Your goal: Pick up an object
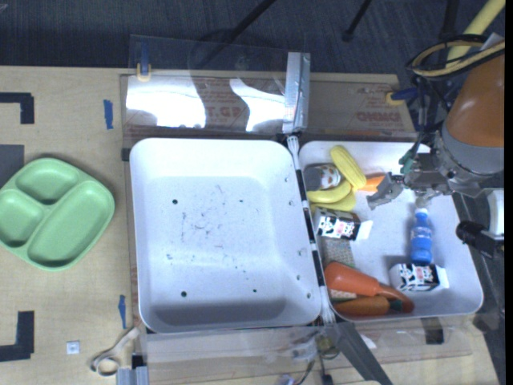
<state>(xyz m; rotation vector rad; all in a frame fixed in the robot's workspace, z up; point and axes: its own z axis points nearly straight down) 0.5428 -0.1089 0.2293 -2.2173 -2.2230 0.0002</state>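
The right bin (461, 239) holds several objects. Two yellow bananas (346, 169) lie at its back left, with a small orange piece (373, 182) beside them. A cow-patterned carton (337, 228) sits near the left wall. A blue bottle (422, 240) lies toward the right, above a cow-patterned cup (417, 276). An orange carrot (359, 281) rests along the front. My gripper (396, 181) hovers over the back of this bin, right of the bananas and above the bottle. Its fingers are spread open, with nothing between them.
The left bin (216, 231) adjoins the right one along a shared wall. A green divided plate (52, 211) lies on the bench at far left. A clear panel and cardboard (216, 95) stand behind the bins. Cables (449, 54) hang above the arm.
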